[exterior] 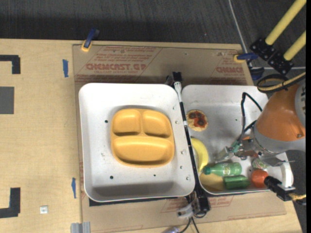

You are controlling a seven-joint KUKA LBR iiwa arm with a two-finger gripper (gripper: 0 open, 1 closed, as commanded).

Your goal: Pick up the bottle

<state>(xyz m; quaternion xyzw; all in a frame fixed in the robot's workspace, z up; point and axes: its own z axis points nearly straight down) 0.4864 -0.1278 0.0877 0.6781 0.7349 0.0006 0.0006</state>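
Worktop [39, 130]: a tan board was seen from above, carrying two shallow white bins set side by side and touching along their inner rims.

Left bin [92, 130]: a yellow divided tray [143, 136] lay flat at its middle, well apart from the task's thing.

Right bin [221, 101]: all the small items were gathered at its near end, leaving the far half bare, so any descent had to be made into a crowded corner.

Bottle [222, 169]: a green, clear-bodied bottle lay on its side near the near wall of the right bin, its long axis running left to right.

Neighbours: a banana [200, 153] lay just left of the bottle, a dark green block [235, 181] lay just beside it on the near side, and a red-orange ball [259, 177] lay to the right. A small round pizza toy [197, 120] lay farther away, apart from the cluster.

Arm [279, 123]: it was reaching in from the right, its orange band above the wrist, placed over the right bin's near end.

Jaws [240, 149]: they were seen just beyond the bottle's right end; whether they were released or clenched could not be told, and no thing was seen between them.

Judged step: the approach to the bottle was in hand, and the lift was not yet done.

Judged risk: the block and banana could be nudged or caught instead.
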